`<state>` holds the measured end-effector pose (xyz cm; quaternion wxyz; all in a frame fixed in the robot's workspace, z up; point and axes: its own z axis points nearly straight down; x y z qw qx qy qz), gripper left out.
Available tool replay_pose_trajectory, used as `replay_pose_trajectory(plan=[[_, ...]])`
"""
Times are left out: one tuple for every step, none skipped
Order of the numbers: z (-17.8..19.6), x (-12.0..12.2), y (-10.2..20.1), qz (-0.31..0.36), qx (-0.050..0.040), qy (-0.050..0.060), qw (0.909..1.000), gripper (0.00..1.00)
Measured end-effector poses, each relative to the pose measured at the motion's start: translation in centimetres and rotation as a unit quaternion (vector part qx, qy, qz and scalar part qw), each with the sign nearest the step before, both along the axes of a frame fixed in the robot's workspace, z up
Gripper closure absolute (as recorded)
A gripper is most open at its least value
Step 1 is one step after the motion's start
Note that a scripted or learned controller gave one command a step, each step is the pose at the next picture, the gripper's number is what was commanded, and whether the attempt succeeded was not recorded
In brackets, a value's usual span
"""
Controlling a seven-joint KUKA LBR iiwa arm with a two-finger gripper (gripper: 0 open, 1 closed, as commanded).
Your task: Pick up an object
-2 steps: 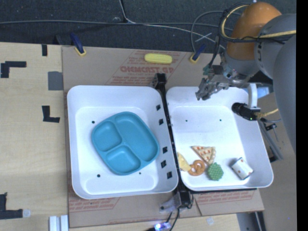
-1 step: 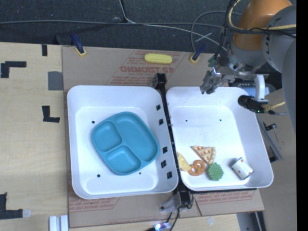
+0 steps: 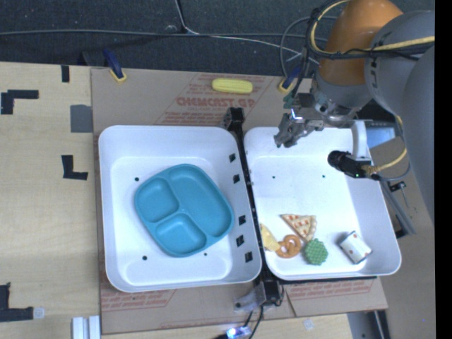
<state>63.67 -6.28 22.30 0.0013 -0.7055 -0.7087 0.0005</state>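
**Asker:** What does the overhead view show?

**Describer:** Two shallow white bins side by side on a cardboard-covered bench. The left bin holds a blue divided plate. In the right bin, a cluster of small things sits along the near edge: a pizza slice, a pretzel, a green broccoli piece, a yellowish piece at the near left, and a small white and grey block a little apart to the right.

**Asker:** Where is the arm?

**Describer:** It reaches in from the right. The gripper hangs over the far left corner of the right bin, well apart from the cluster. It carries nothing, and I cannot tell how it is set.

**Asker:** How would these pieces handle?

**Describer:** They look like toy food, so probably light and rigid, perhaps smooth enough to slip. The pizza slice lies flat, leaving little height to pinch. The broccoli piece looks bumpy and rounder, likely the easier hold, taken across its middle. The pretzel touches its neighbours, so reaching for it risks nudging them. The block stands clear, with room on either side.
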Motion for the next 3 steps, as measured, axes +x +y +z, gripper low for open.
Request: replay_pose_trajectory(plan=[[-0.7, -0.4, 4.8, 0.000, -0.0001, 0.000, 1.0000, 1.00], [0.3, -2.2, 10.2, 0.001, 0.0000, 0.000, 1.0000, 1.00], [1.1, -3.4, 16.0, 0.001, 0.0001, 0.000, 1.0000, 1.00]])
